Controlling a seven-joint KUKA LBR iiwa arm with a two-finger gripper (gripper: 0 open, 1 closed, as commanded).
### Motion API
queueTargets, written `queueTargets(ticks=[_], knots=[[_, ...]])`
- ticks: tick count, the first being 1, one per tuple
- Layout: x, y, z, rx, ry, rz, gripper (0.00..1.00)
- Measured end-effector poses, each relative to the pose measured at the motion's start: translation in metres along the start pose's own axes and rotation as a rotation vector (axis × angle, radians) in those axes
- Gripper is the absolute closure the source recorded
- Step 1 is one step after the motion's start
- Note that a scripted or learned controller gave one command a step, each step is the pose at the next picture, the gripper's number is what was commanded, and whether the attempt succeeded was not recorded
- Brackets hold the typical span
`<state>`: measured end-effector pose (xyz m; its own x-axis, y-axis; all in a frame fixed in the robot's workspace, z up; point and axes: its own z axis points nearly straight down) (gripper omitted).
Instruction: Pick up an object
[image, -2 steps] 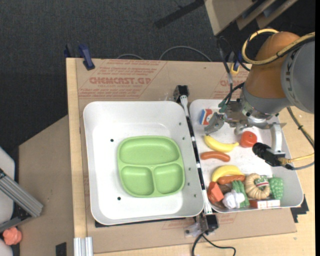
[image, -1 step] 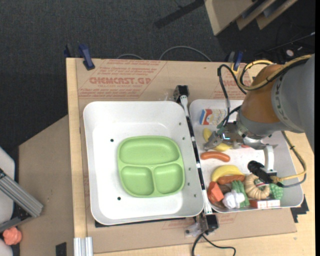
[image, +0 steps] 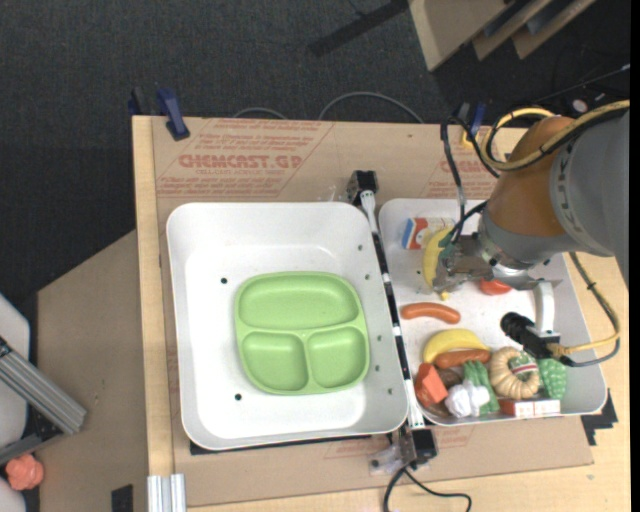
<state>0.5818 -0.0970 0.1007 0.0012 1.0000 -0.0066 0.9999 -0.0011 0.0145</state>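
Observation:
My gripper (image: 449, 277) hangs low over the upper part of the right bin (image: 590, 385), coming in from the right under the orange wrist band. It sits right beside a yellow banana (image: 431, 256), at that fruit's lower right end. An orange-red sausage (image: 430, 312) lies just below the gripper. A small red piece (image: 496, 288) peeks out beside the wrist. Nothing can be seen between the gripper and any of these things.
The right bin's front holds several toys: a yellow fruit (image: 455, 345), a ringed doughnut (image: 513, 369), a green leafy piece (image: 552, 376), an orange block (image: 431, 384), a white piece (image: 461, 402). A small carton (image: 413, 233) lies at the back. A green divided plate (image: 300, 330) sits in the left bin (image: 200, 260).

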Motion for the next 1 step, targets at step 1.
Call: queueTargets(ticks=[1], knots=[[0.0003,-0.0006,0.0012,0.002,0.001,0.0,0.0]])
